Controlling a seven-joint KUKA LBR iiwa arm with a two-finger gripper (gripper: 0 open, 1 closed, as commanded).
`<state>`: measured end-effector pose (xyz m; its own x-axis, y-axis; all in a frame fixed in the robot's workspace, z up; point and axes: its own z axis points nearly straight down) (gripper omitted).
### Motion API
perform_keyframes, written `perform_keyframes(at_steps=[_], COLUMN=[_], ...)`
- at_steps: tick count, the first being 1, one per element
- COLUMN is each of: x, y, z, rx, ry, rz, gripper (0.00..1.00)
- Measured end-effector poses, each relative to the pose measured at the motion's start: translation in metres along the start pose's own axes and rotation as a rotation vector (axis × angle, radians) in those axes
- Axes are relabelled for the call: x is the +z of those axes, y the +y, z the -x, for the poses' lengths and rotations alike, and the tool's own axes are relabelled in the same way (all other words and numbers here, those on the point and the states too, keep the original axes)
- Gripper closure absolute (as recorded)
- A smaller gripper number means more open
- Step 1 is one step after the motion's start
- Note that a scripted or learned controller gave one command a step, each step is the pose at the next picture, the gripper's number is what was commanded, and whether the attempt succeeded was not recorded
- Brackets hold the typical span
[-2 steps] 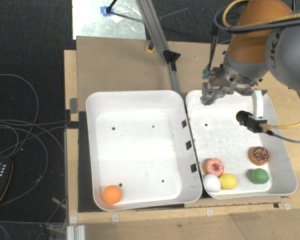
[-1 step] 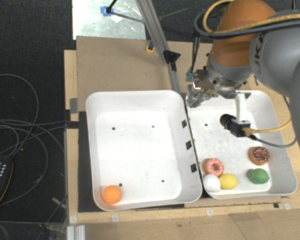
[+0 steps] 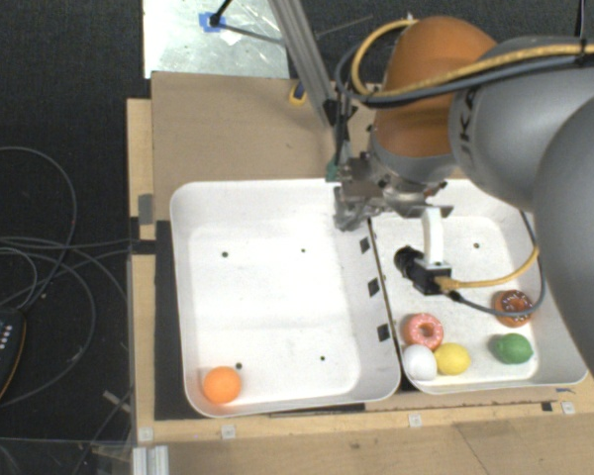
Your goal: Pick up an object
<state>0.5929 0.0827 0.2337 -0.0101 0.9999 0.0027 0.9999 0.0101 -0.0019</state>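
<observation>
Object for pick-up: none lifted, in my judgement. All candidates lie on bin floors, so the grasp itself is still to do.

The brown desk (image 3: 228, 127) carries both bins. The grey arm (image 3: 535, 117) reaches over the right white bin (image 3: 475, 236). The left white bin (image 3: 267, 295) is largely bare.

The hand (image 3: 358, 206) sits at the far end of the wall the bins share. I cannot tell whether it is released or clenched.

At the right bin's near end:
- brown-frosted doughnut (image 3: 514, 307)
- pink-frosted doughnut (image 3: 423, 331)
- green ball (image 3: 513, 348)
- yellow ball (image 3: 452, 358)
- white ball (image 3: 420, 363), touching the yellow ball and hard against the divider

The orange ball (image 3: 221, 385) sits alone in the left bin's near corner, close to two walls. I judge that every candidate lies close to a wall, and that the open room lies mid-bin.
</observation>
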Motion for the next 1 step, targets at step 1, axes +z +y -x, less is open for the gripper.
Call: perform_keyframes(at_steps=[1], x=[-0.0008], y=[0.001], z=[0.004], rx=[0.008], ry=[-0.002], rz=[0.003], gripper=[0.0])
